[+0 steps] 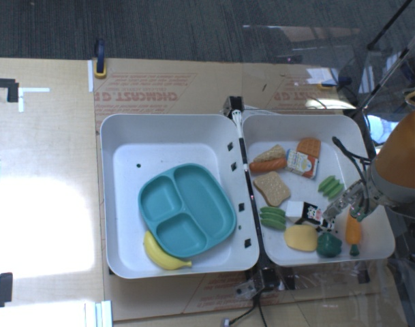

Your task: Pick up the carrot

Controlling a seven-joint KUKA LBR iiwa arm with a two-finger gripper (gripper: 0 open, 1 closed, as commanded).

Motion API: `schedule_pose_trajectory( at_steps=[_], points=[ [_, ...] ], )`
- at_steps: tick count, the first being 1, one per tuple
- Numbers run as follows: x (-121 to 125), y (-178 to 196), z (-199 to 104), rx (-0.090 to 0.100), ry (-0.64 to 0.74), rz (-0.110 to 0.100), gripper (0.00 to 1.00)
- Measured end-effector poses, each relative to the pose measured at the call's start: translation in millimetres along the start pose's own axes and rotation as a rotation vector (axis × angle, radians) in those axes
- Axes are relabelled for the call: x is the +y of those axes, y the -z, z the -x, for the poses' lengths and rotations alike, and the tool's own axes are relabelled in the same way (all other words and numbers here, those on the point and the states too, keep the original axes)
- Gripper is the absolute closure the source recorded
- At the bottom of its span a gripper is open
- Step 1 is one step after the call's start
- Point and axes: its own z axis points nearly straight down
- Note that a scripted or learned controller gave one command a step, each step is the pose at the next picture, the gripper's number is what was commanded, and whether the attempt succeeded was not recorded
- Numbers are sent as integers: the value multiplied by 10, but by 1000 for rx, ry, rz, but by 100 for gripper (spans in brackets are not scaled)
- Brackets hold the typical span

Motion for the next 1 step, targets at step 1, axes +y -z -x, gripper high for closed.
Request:
schedule_pose_trajectory(
  at_steps=[1],
  points=[
    [20, 126, 57, -15, -7, 7, 100]
  ],
)
